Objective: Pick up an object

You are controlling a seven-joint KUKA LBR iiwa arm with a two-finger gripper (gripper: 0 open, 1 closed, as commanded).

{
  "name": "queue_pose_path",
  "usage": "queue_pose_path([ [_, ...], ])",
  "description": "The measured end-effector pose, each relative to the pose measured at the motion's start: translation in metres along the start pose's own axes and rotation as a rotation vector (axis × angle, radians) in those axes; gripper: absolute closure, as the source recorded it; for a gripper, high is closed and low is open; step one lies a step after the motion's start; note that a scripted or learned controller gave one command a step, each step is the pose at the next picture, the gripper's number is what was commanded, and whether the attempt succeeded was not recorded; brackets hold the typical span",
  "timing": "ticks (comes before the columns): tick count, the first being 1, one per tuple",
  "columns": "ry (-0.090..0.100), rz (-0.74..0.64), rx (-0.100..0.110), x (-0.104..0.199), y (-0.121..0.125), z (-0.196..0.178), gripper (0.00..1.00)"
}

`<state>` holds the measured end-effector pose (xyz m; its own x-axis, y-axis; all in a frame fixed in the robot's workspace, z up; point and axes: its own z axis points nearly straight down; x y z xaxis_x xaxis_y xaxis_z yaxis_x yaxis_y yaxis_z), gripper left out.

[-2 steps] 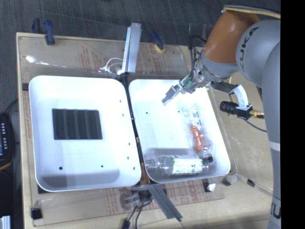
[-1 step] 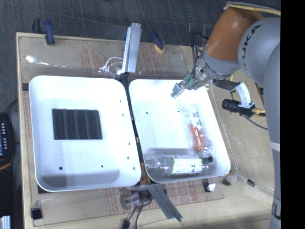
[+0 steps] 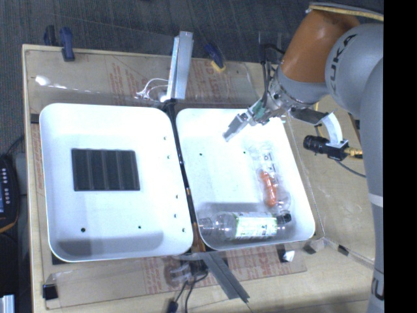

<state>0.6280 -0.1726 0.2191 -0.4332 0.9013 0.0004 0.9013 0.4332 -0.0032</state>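
My gripper (image 3: 236,127) hangs over the upper part of the right bin (image 3: 215,175), reaching in from the arm at the upper right. Nothing shows between its fingers. A clear plastic bottle (image 3: 244,225) with a green-and-white label and dark cap lies on its side along the bin's near edge. A clear packet holding an orange object (image 3: 269,182) lies by the right wall, below and to the right of the gripper. In the left bin (image 3: 98,220) a dark ribbed rectangular block (image 3: 105,169) lies flat.
A metal bar (image 3: 180,66) stands upright behind the divide between the bins. Blue clamps (image 3: 66,43) hold the bench's far edge. A black cable fitting (image 3: 326,145) sticks out to the right of the right bin.
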Motion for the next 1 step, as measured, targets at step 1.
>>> queue_pose_path([
  [1,0.001,0.023,-0.001,-0.0109,-0.0653,0.0624,0.00],
])
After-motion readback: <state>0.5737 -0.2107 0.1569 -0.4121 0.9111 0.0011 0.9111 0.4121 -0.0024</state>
